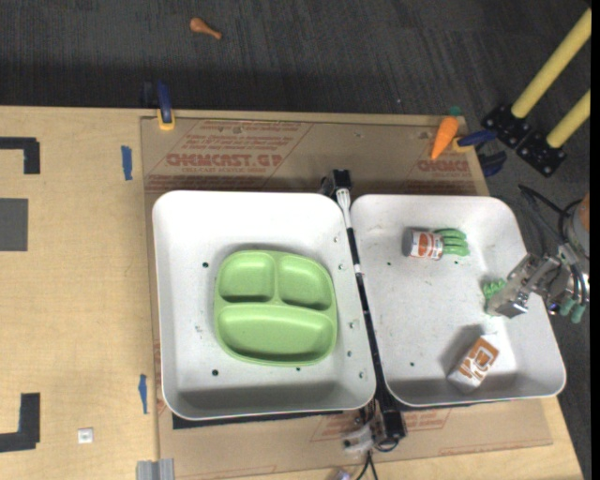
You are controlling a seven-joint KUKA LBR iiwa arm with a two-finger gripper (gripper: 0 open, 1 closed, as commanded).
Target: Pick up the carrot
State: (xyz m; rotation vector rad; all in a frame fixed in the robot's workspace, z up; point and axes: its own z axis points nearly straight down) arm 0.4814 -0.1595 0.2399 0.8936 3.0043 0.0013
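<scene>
Two white bins are set side by side on a cardboard sheet on the bench. The left bin holds a green divided tray, lying flat near its middle.

In the right bin, a small can lies on its side at the far part, with a green item touching its right end. A small orange-and-white box lies tilted at the near right. A small green piece is seen by the right wall, just left of the gripper.

The gripper is seen at the right edge of the right bin, low over the floor, with the wrist and cables trailing off to the right. Whether the jaws are open or closed cannot be told; nothing is seen between them.

The carrot lies outside both bins, on the far right part of the cardboard, beyond the right bin's far wall, its green top pointing away. It is well apart from the gripper. A blue clamp sits just right of it. Another small orange item lies on the dark floor at the far left. Two yellow poles are seen at the far right corner.
</scene>
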